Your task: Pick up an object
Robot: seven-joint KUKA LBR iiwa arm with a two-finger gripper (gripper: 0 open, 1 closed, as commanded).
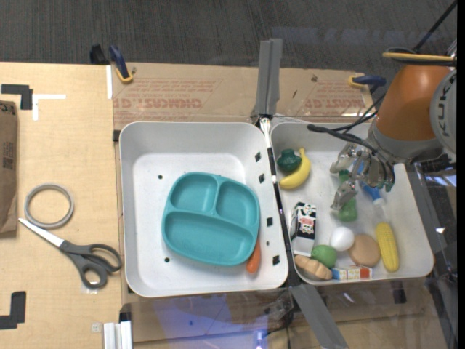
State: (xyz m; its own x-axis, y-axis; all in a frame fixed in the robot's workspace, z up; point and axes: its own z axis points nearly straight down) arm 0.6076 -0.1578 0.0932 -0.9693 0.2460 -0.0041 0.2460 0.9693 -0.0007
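Observation:
My gripper (346,197) hangs low in the right bin (418,217), reaching in from the right under the orange wrist band. Directly below its tip lies a small green object (349,211), touching or nearly touching it; I cannot tell whether it is gripped. Close by in the same bin are a white egg (341,237), a yellow corn cob (387,246), a tan round piece (365,251) and a black-and-white carton (305,220).
A banana with a green item (292,169) sits at the right bin's left wall. A green lime (324,254), a beige piece (312,267) and a small red box (352,273) line its front. The left bin (138,158) holds a teal divided plate (211,219) and a carrot (253,259).

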